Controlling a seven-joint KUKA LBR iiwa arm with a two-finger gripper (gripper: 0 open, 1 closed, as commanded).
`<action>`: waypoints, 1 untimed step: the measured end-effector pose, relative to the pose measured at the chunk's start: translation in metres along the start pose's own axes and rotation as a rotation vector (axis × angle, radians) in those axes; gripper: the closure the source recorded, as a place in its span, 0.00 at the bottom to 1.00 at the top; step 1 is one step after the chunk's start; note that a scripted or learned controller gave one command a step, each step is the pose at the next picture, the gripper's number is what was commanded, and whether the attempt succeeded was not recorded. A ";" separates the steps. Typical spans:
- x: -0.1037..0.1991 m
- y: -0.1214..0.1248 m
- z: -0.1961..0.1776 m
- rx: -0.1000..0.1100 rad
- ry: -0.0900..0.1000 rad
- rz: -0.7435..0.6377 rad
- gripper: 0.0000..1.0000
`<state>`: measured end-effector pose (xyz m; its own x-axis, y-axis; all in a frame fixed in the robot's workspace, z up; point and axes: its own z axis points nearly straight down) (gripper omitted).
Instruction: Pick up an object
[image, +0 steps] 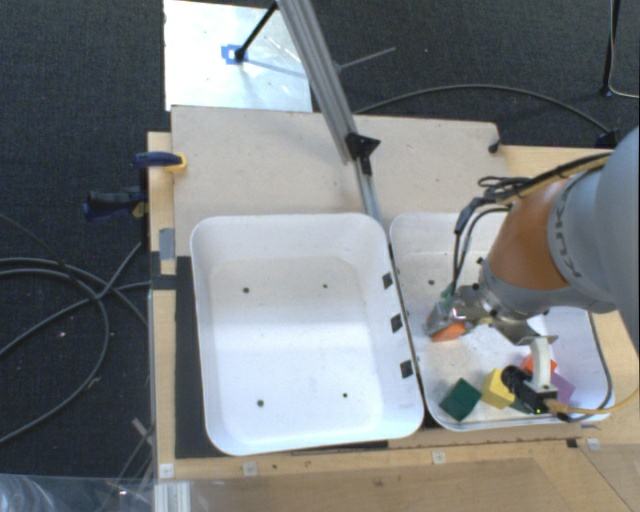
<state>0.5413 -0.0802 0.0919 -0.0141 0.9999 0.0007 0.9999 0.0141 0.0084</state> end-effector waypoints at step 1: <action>0.053 0.042 -0.102 -0.002 0.001 0.003 1.00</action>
<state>0.5818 -0.0271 0.1944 -0.0114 0.9999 0.0017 0.9999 0.0114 0.0102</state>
